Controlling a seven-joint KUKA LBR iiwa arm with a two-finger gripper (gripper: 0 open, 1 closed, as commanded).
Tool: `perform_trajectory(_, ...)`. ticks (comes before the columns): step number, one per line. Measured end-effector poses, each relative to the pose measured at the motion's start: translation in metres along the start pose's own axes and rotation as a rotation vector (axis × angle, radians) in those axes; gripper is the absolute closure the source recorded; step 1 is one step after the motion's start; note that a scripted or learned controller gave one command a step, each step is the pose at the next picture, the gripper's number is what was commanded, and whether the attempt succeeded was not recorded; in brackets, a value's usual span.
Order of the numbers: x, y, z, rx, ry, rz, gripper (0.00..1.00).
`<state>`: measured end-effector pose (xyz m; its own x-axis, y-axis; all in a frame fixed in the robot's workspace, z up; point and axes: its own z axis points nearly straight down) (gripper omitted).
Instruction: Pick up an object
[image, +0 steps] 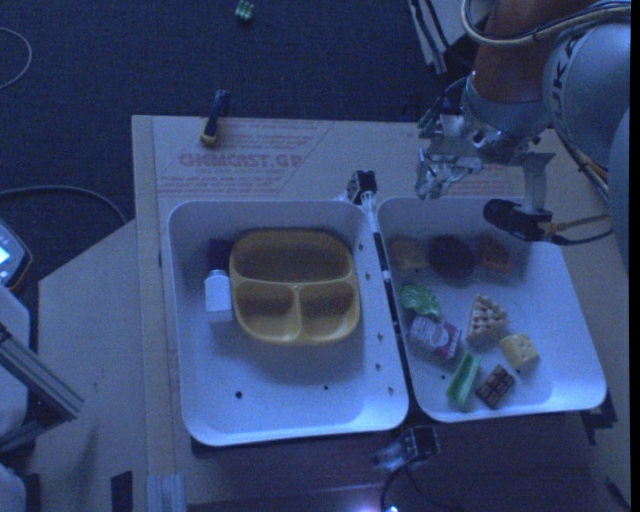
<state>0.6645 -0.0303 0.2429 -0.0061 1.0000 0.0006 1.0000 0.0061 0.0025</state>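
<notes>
My gripper (437, 185) hangs above the far left corner of the right bin (570, 300), its fingers pointing down with a small gap and nothing between them. Below it in that bin lie several toy foods: a tan round piece (407, 253), a dark round patty (452, 257), an orange-brown piece (495, 255), a green item (420, 299), a pink-and-white packet (434, 335), a waffle-like wedge (486, 319), a yellow cheese block (519, 351), a green stick (462, 380) and a chocolate square (495, 385).
The left bin (200, 400) holds a yellow divided plate (293, 284) and a small white bottle (218, 295). A black camera-like device (515, 218) on a bracket juts over the right bin's far edge. A clip (361, 184) sits between the bins.
</notes>
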Motion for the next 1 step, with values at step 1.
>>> perform_trajectory(1,0.0502,-0.0118,0.0174,0.007,0.001,0.001,1.0)
